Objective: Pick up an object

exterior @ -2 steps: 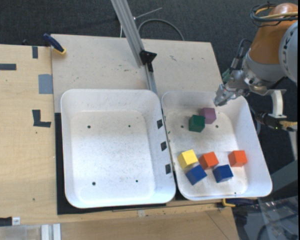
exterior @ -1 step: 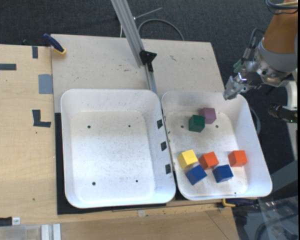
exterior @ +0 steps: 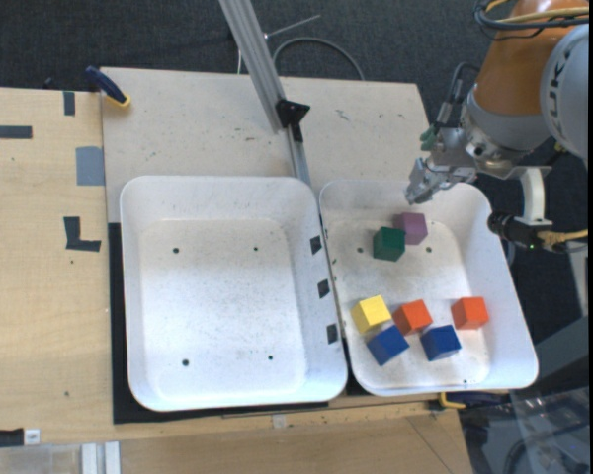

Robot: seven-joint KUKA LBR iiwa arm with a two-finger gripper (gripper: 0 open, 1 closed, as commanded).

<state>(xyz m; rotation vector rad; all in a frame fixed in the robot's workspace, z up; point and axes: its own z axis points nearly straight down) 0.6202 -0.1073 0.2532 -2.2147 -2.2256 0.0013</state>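
**Hovering over the pink block**

Hanging the tool [exterior: 425,188] just above the pink block [exterior: 412,227], beside the green block [exterior: 388,244], in the right bin [exterior: 494,265]. Carrying nothing; cannot tell the opening. Probably lining up for a descent.

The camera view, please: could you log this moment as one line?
gripper: above right bin, near purple block | green block beside it | nothing held
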